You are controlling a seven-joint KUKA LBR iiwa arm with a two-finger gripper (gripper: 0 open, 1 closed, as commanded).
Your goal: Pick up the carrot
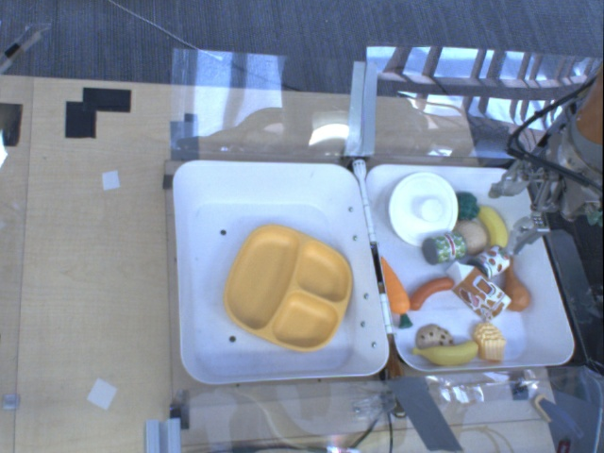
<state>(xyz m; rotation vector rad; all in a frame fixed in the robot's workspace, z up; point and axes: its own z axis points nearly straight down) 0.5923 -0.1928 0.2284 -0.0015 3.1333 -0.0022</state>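
Camera view: carrot (395, 289) lying in the right bin (559, 345), pressed close against the left wall, just beside the divider with the left bin (203, 253). Orange, short and tapered; narrow tip pointing far, thicker end near, finished with a small dark green tuft. Smooth, slightly glossy skin, matt at the edges. Lying flat, not propped on anything, with a reddish sausage (432, 291) just to the right and a speckled cookie (431, 336) nearer still.

Probably a toy, judging by the look: light, stiff, hollow or moulded plastic, unlikely to bruise or break. Likely slippery, and the taper apt to squirt out of a squeeze placed near the tip. Best taken across the thick half, just short of the green tuft, jaws closing left to right across the body. Little room on the left side because of the bin wall, so a slightly turned approach perhaps needed, or a closing along the length instead. Sausage close enough to be nudged.

Pincer (517, 208) at the far right of the same bin, near a banana (493, 225), well apart from the carrot; seemingly released, fingers spread, nothing between them.
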